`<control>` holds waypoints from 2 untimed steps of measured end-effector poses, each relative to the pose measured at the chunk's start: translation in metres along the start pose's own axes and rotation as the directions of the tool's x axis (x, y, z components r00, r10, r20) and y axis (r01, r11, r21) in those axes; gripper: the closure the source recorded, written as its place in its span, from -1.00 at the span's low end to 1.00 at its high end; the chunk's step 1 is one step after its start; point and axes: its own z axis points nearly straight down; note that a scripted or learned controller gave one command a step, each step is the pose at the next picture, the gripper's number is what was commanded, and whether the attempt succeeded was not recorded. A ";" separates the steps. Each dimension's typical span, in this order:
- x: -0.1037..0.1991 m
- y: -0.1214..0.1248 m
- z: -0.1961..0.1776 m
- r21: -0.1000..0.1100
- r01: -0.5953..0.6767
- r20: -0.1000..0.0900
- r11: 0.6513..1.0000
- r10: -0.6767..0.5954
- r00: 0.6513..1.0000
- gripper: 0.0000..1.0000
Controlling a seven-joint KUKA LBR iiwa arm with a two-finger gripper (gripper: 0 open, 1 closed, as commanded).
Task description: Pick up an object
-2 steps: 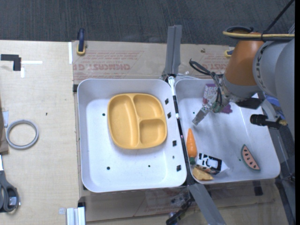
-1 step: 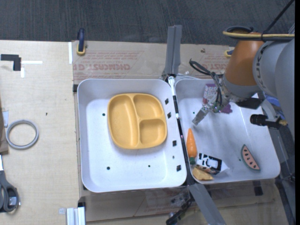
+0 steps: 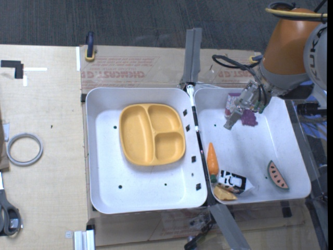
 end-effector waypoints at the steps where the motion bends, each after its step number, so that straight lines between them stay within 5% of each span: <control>1: -0.045 -0.019 0.101 0.003 -0.210 -0.003 0.978 0.210 0.978 -1.00; 2: -0.071 -0.042 0.100 0.002 -0.679 0.000 0.734 0.679 0.734 -1.00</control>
